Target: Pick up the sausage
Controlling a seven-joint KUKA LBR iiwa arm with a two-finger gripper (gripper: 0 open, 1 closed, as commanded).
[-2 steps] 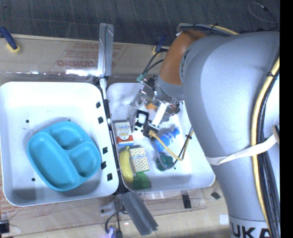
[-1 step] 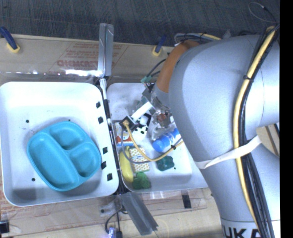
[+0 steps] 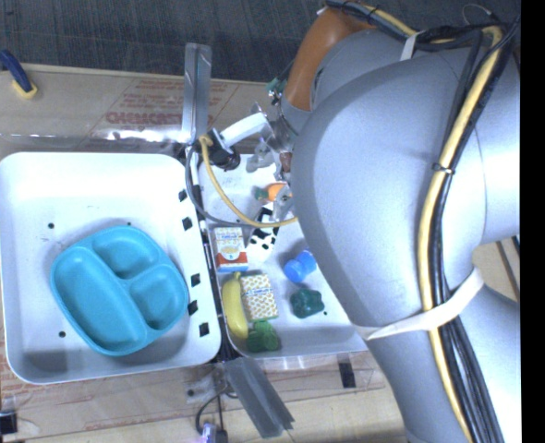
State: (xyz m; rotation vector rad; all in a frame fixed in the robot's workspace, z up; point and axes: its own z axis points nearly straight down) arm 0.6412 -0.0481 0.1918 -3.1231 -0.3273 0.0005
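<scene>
end effector [image 3: 245, 150]: I see it over the right bin's [image 3: 333, 338] far end; finger state unclear.
sausage: I can't pick it out; arm [image 3: 393, 201] covers most of that bin.

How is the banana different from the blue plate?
The banana is yellow, while the blue plate is light blue. The banana is long, thin and much smaller; the plate is wide, rounded and split into three compartments. The banana lies in the right bin, crowded beside a patterned box and a green toy; the plate sits in the left bin. Both rest in shallow white bins.
</scene>
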